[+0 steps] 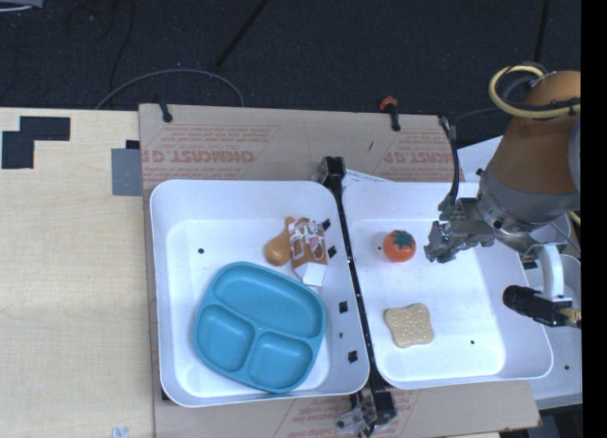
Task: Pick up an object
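Glossy orange tomato (399, 246), bumpy tan cracker (409, 325), smooth blue 3-compartment plate (259, 326)

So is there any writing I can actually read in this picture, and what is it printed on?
"CHEMCAST G P", in red, upside down and mirrored from this camera: on the brown protective sheet behind the bins, repeated toward its right end.
Red print on the sheet's strip at the front edge: too cut off to read.
Small packet in the left bin: markings too small and blurred to read.
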### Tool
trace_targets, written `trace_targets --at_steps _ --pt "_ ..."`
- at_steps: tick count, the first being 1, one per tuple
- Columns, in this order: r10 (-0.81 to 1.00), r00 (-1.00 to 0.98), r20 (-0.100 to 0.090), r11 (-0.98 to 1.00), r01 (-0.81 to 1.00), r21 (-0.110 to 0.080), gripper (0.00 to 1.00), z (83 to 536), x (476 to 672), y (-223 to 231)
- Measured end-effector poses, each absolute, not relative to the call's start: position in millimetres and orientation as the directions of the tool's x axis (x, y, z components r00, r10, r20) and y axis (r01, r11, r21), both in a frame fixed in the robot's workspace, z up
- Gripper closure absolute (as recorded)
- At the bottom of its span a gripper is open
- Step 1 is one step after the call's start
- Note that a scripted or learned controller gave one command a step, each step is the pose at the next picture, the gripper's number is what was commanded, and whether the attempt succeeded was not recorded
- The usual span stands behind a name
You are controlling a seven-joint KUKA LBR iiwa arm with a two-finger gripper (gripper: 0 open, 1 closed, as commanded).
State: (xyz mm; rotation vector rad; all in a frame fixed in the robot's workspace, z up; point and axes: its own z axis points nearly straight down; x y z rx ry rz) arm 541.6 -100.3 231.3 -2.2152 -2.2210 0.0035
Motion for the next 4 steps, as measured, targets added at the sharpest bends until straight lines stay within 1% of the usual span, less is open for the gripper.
trace_targets --at_steps 1,2,3,4 --pt "1.0 -0.003 0.002 0.003 1.0 -0.004 1.0 231 541.7 -54" --pt "1.0 -0.005 0.003 0.005 1.0 -0.004 1.0 239 532.7 -3" --pt "1.0 -0.004 0.001 0.004 1.0 -0.007 1.0 228 513.9 45" --pt "1.0 -0.004 0.001 0.004 1.0 -0.005 1.0 227 510.0 88"
